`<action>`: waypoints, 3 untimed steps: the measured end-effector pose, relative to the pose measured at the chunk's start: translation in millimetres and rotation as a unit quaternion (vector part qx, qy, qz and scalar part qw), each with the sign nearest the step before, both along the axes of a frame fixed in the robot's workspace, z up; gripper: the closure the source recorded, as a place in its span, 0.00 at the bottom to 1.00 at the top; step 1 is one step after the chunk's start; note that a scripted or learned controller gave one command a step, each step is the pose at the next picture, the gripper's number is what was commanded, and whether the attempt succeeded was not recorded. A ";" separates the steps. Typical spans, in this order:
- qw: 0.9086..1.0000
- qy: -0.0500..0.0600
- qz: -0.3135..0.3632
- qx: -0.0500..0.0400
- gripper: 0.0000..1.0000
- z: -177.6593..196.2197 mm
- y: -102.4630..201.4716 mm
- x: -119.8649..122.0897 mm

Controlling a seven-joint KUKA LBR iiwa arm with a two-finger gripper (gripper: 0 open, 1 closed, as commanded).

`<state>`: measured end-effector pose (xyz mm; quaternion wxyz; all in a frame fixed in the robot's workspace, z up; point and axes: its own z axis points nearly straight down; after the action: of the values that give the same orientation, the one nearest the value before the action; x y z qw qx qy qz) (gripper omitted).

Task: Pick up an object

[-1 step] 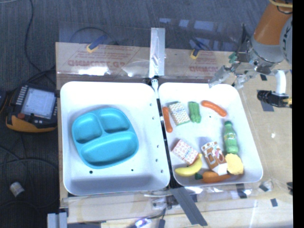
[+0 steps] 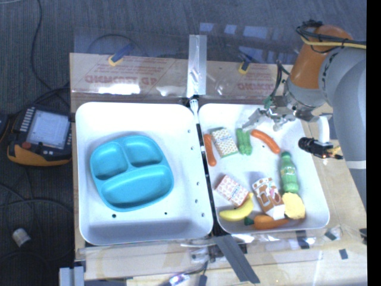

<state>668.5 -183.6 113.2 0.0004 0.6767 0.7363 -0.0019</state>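
My gripper (image 2: 264, 119) hangs over the far end of the right bin (image 2: 315, 186), open, with nothing between its fingers. Just below it lie an orange sausage (image 2: 265, 140) and a green vegetable piece (image 2: 243, 142). To their left are a checkered packet (image 2: 224, 142) and a thin orange stick (image 2: 209, 149). A green bottle (image 2: 288, 173) lies along the right side. At the near end sit a pink checkered packet (image 2: 231, 189), a banana (image 2: 236, 211), a printed snack box (image 2: 268, 195), a yellow piece (image 2: 293, 206) and an orange carrot (image 2: 268, 222).
The left bin (image 2: 89, 219) holds a blue divided tray (image 2: 131, 170). The grey arm with its orange band (image 2: 309, 64) comes in from the upper right. A handheld pendant (image 2: 38, 136) lies on the floor to the left, beside cables.
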 end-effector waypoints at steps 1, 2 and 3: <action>0.993 -0.013 0.115 -0.001 0.00 -14.6 -8.2 -8.2; 0.993 -0.013 0.115 -0.001 0.00 -14.7 -8.3 -8.2; 0.997 -0.001 0.071 0.001 0.00 104.3 -8.9 -46.6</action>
<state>621.9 -192.6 217.5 0.0003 0.6230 0.7822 -0.0004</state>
